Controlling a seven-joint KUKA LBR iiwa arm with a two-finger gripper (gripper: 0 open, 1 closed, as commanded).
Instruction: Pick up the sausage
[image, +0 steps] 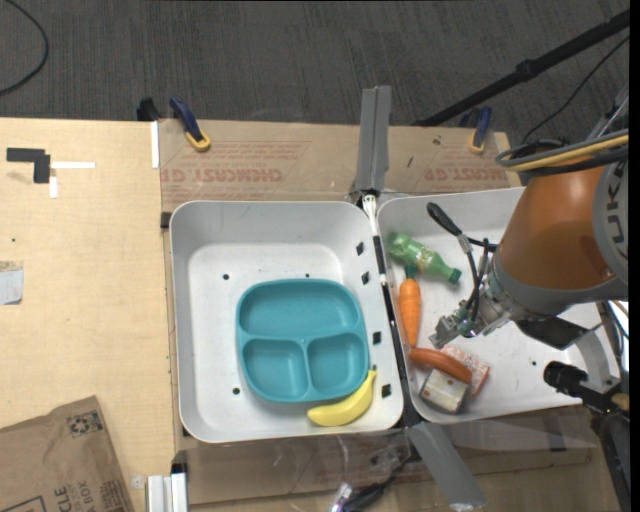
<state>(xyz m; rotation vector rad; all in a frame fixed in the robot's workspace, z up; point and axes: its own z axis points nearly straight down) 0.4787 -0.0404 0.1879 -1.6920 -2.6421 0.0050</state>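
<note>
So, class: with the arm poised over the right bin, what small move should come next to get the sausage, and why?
Probably a short drop toward the bin's near edge. The end effector hangs just above the far end of the reddish-orange sausage, which lies between the orange carrot and a small box.

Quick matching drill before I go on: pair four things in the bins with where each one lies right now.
Things:
1. banana
2. sausage
3. green bottle
4. carrot

Places:
A. right bin, near its far left corner
B. left bin, against the teal tray's near right corner
C. right bin, just below the claw, over a small box
D. right bin, along its left wall, between bottle and sausage

Pairs: 1-B, 2-C, 3-A, 4-D
</note>
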